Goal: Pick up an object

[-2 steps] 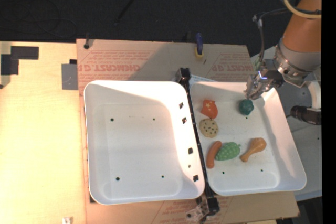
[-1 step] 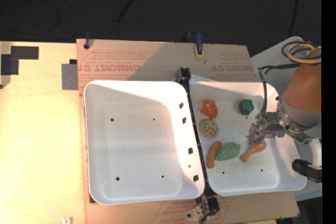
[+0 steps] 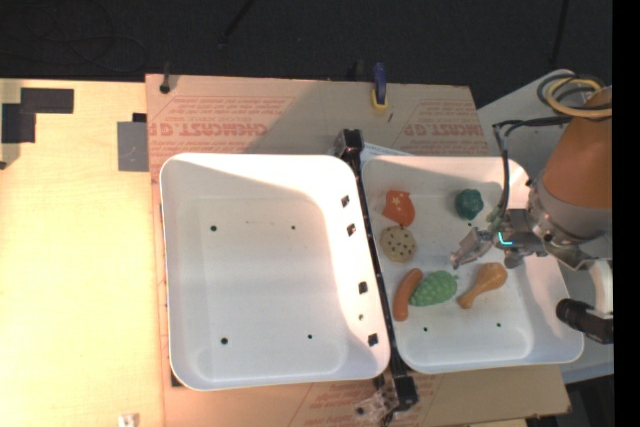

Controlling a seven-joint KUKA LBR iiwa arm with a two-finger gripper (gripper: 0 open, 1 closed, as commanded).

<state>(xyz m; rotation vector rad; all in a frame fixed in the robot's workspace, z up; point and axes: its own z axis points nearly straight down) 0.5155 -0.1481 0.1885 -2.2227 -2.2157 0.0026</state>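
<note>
Hovering gripper (image 3: 468, 253), mirrored cardboard (image 3: 260, 120) lettering unreadable

You are looking at a robot test lab, not a home or shop. The table (image 3: 60, 245) is bare pale wood with black marker patches, and flattened cardboard (image 3: 290, 120) lies under two white bins (image 3: 180, 215) clipped side by side. Loose cables (image 3: 560, 93) trail off behind into a dark backdrop. Toy food pieces (image 3: 433, 289) sit in the right bin (image 3: 545, 340), beside the grey and orange arm (image 3: 580, 175)
</note>
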